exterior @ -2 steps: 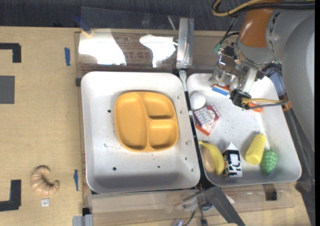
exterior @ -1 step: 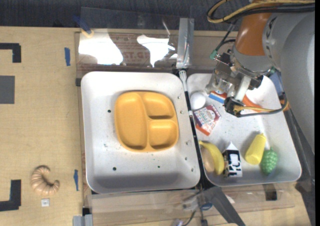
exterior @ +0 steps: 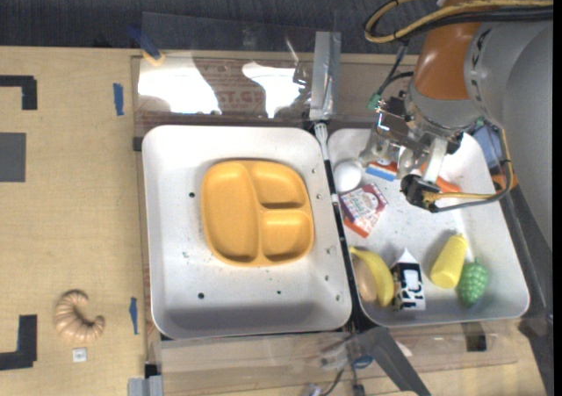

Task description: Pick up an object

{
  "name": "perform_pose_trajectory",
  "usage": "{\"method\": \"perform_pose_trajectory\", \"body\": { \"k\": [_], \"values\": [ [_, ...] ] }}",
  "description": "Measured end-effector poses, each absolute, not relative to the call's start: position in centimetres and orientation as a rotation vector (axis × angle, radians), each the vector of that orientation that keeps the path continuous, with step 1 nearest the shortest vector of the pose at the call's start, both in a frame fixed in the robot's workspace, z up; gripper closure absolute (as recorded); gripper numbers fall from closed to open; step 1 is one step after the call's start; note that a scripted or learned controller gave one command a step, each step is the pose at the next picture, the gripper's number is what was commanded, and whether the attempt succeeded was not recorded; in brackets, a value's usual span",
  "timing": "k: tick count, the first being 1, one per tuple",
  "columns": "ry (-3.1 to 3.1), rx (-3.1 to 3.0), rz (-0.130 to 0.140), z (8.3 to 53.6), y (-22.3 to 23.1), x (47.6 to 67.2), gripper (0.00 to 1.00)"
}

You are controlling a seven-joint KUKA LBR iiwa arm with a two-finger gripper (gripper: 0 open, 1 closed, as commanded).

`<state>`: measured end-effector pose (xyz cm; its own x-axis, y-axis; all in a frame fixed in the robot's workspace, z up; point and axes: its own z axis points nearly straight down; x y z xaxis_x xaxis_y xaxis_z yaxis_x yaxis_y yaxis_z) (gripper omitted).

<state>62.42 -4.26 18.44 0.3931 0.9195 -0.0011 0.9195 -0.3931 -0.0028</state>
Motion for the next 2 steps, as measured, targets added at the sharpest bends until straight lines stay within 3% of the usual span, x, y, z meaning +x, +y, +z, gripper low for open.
{"method": "perform_pose_trajectory", "body": {
  "k": [1, 2],
  "values": [
    [-1.863, -2.527, 0.001, 21.0, -4.4, 56.4, 1.00],
    [-1.799, -2.582, -0.007, 30.0, -10.5, 58.9, 1.00]
  ]
}}
